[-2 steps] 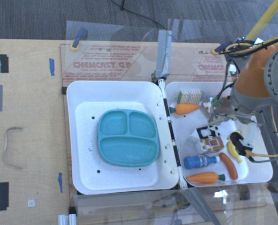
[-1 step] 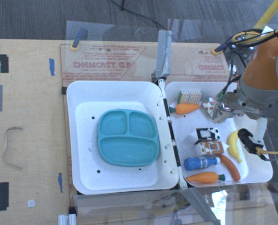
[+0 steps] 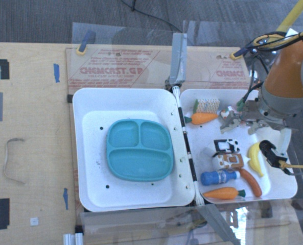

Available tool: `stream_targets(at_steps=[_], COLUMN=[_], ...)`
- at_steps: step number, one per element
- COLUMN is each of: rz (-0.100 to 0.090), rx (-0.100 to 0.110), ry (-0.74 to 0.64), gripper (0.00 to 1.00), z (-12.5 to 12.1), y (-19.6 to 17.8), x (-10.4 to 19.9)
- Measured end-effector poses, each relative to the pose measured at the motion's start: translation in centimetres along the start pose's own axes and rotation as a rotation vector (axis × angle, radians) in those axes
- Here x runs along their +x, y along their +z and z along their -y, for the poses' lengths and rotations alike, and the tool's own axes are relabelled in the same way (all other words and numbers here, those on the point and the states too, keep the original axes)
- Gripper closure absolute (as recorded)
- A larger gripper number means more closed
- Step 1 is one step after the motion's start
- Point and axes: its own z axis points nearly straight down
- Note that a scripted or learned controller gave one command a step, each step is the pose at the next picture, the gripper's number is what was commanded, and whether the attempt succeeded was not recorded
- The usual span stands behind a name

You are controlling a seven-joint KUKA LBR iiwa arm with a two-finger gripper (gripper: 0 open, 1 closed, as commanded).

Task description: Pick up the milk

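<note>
On the far left of the pale wooden surface (image 3: 33,137) lies a thin bent loop of wire (image 3: 12,160), well apart from the bins, with black tape corners and small blue tape strips around it. Next comes the left shallow white plastic bin (image 3: 90,106), which holds a teal plastic plate with three compartments (image 3: 139,150) lying flat near its middle. Touching that bin's right wall is the right shallow white plastic bin (image 3: 289,188). At its far left corner a small speckled sponge-like block (image 3: 208,105) sits just beyond an orange toy carrot with a green top (image 3: 202,118). Toward the middle stands the milk, a small white carton with black cow patches (image 3: 226,146), and just near of it, touching or almost touching, is a small brown and white box (image 3: 229,161). Nearer again lies a blue plastic bottle with a white cap (image 3: 218,177) on its side, and along the near wall a second orange toy carrot (image 3: 224,193). Right of the bottle a red toy sausage (image 3: 251,182) lies at a slant, and beyond it a yellow toy banana (image 3: 256,158). The grey arm with its orange band (image 3: 288,73) reaches in over the far right of this bin; its gripper (image 3: 234,117) hangs beyond the milk, apart from it, and whether the jaws are spread or pressed together cannot be told.
</note>
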Motion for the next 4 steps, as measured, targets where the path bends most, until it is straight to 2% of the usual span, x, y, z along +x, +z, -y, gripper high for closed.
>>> stream_targets(at_steps=[1, 2, 3, 4], rz=[0.004, 0.000, 0.003, 0.001], rx=[-0.030, -0.001, -0.036, -0.040], ry=[-0.213, -0.181, -0.293, -0.224], gripper=[0.00, 0.00, 0.00, 0.00], z=[2.1, 3.1, 0.3, -1.8], y=[5.0, 4.0, 6.1, 6.1], x=[1.1, 1.8, 1.6, 1.0])
